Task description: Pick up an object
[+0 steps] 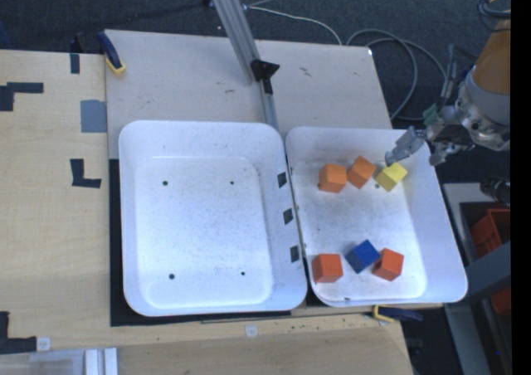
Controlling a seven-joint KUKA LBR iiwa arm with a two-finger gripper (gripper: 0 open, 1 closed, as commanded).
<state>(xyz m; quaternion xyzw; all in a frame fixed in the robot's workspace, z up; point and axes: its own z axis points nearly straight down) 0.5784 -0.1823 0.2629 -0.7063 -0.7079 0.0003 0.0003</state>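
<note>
The right bin (436, 224) holds six small blocks, and it serves as the landmark for everything else. Along its far side sit three blocks in a short row: an orange block (332, 177) nearest the bin's left wall, a second orange block (361, 172) touching or just beside it, and a yellow block (392, 175) at the row's right end, close against the second orange one. Near the bin's front wall sit three more: an orange-red block (327, 267) on the left, a blue block (362, 255) in the middle, and another orange-red block (388, 264) on the right, the blue one touching or nearly touching its right neighbour. The gripper (405, 148) hangs over the bin's far right corner, just above and beside the yellow block, with the grey arm (485, 104) reaching in over the bin's right rim. One grey finger slants down toward the yellow block, but whether the fingers are apart or together cannot be told from this angle, nor whether they touch the block. The left bin (133, 199) lies directly against the right bin's left wall. A slanted metal rail (235, 17) rises from behind the seam between the bins.
</note>
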